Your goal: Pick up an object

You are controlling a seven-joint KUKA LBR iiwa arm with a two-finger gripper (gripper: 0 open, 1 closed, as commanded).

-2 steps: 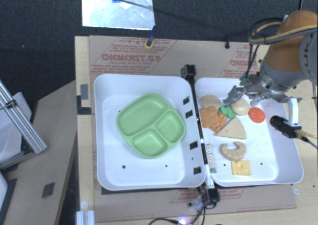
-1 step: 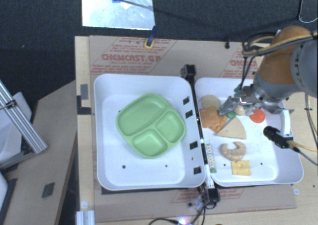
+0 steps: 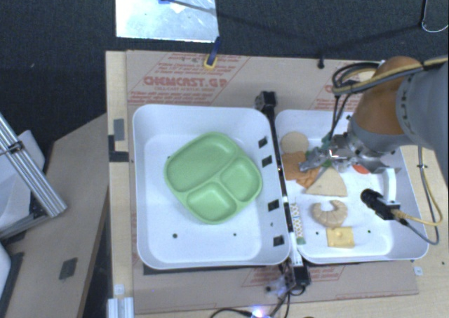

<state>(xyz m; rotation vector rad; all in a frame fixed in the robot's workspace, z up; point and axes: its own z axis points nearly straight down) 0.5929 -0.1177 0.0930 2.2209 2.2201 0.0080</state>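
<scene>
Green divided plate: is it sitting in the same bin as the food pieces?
No, the green divided plate lies in the left bin; the food pieces are in the right bin.

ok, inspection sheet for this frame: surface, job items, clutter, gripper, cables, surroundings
surface: bench with two white bins, left bin and right bin.
job's things: green divided plate in the left bin; shrimp, yellow cracker, pale wedge and tan round piece in the right bin.
clutter: nothing seen.
gripper: gripper low in the right bin, over the food pieces.
cables: cable from a black plug; dark cables along the arm.
surroundings: silver sheet on dark floor; aluminium frame at left.
</scene>
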